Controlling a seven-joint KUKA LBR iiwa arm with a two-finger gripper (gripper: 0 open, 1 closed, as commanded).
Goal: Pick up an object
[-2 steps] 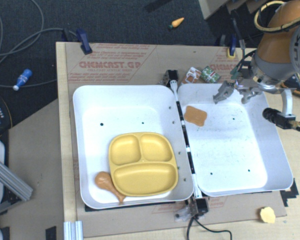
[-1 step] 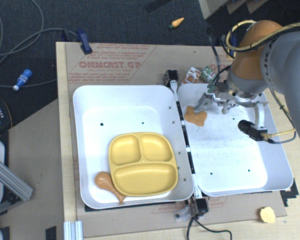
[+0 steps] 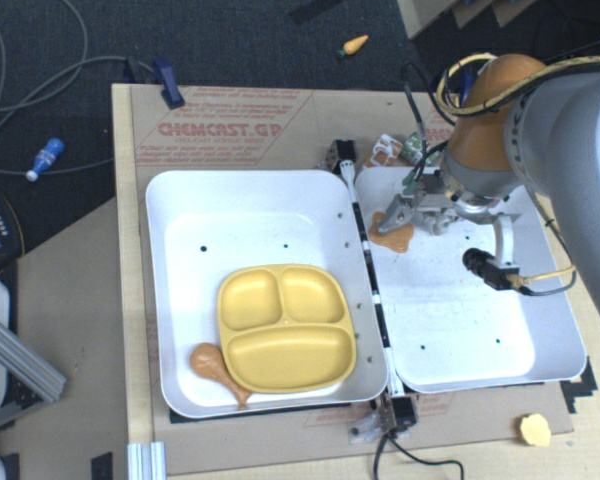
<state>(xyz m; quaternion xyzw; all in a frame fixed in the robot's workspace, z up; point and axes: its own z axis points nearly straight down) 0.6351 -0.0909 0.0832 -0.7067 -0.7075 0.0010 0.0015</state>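
Looking down on the bench, I took the rubber divider [image 3: 368, 268] between the two white bins as my landmark. Just right of it, near its far end, the gripper [image 3: 408, 218] was low in the right bin [image 3: 480, 358], right against a small tan, flattish piece [image 3: 391, 234] that lay on the bin floor close to the divider. I judged that piece to be the target. The wrist and its metal bracket covered the fingertips, so I could not tell whether the pincer was apart, together or clamped on the piece. The piece itself seemed to rest on the floor, though from this slant it may have been raised a little at its near edge.

Left of the divider, the yellow compartment plate [image 3: 285, 328] sat in the near half of the left bin [image 3: 180, 218], with a tan drumstick-shaped toy [image 3: 216, 366] tucked against its left edge. Both looked untouched.

By my reckoning the reach was done and the arm was at the grasp point. What was left was a firm closing on the piece, a lift clear of the floor, and proof that it came up with the fingers.
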